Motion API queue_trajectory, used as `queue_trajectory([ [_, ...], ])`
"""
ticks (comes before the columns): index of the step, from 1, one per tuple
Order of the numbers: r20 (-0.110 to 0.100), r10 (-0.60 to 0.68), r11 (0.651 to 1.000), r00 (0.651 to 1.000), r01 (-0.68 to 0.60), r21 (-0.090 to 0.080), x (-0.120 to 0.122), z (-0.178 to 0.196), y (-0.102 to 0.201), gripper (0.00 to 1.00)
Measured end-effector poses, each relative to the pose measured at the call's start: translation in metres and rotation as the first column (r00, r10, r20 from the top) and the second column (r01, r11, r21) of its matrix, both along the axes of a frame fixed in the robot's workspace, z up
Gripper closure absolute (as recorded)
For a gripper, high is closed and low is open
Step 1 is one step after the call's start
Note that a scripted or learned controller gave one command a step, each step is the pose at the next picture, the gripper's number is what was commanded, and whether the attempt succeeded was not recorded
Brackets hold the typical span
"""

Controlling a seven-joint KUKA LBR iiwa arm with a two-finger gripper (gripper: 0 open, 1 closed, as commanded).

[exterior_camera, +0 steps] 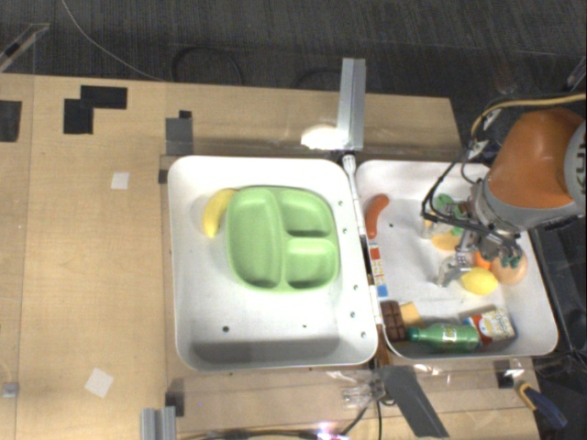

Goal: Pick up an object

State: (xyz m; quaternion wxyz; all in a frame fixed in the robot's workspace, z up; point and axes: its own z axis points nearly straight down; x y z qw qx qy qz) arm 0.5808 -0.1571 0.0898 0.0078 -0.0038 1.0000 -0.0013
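Roughly, two white bins sat side by side mid-frame: the left bin [197, 337] held a green divided tray [280, 236] with a banana [215, 213] tucked against its upper-left edge, and the right bin [404, 177] at centre-right carried the clutter. Arm [537, 159] came in from the right edge, orange band over the bin's upper-right part, and the gripper [459, 266] hung low near the bin's right-centre. Whether it was spread or pinched together I could not tell; too small, tangled with cables. Nothing was visibly held, so the pick looked not yet made. Likeliest target, judging by closeness: the lemon [480, 282], just right of and below the tip, touching or nearly touching it. An orange fruit-like piece [510, 266] crowded the lemon's right side, and a pale yellow-orange item [445, 240] lay just above-left of the tip. Lower in the bin lay a green bottle [445, 337] flat along the bottom wall, a small carton [495, 324] at its right end, a brown block [393, 319] at its left. A red sausage-shaped thing [376, 213] sat alone at upper left of that bin. To do it well: centre over the lemon, straddle its narrow axis, descend straight, since a round fruit would likely roll off-centre and neighbours could be nudged.
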Motion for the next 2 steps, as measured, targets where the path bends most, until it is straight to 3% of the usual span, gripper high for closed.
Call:
queue_trajectory([
  [1, 0.0, -0.02, 1.0, 1.0, 0.02, 0.001, -0.012, 0.0, -0.008, 0.0],
  [2, 0.016, -0.013, 1.0, 1.0, 0.013, -0.002, -0.007, 0.015, -0.007, 1.0],
])
